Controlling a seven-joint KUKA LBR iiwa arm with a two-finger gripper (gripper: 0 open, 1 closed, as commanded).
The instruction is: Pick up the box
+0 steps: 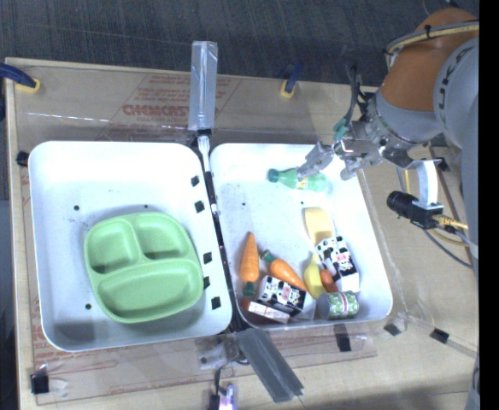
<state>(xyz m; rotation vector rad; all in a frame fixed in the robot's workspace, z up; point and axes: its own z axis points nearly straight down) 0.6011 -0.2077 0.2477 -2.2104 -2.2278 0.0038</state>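
In the camera view, two white bins are seen side by side on the counter (pixel 104 101). The left bin (pixel 53 169) carries a green divided plate (pixel 143 266) near its front. The right bin (pixel 232 178) carries the remaining things.

The arm (pixel 429 67) is seen reaching in from the right, with the gripper (pixel 331 159) placed over the right bin's far right corner. Whether the jaws are released or clenched cannot be told, as they are too small and blurred.

A green bottle (pixel 294 177) is seen lying just beside the gripper, at the far edge of the right bin. A yellow block (pixel 319 224) lies nearer the middle, toward the right wall.

The box (pixel 279 297), patterned in black and white, lies at the front edge of the right bin, well apart from the gripper. Two carrots (pixel 249 258) lie just behind it. A second patterned carton (pixel 336 258) and a small green can (pixel 343 304) are seen in the front right corner.
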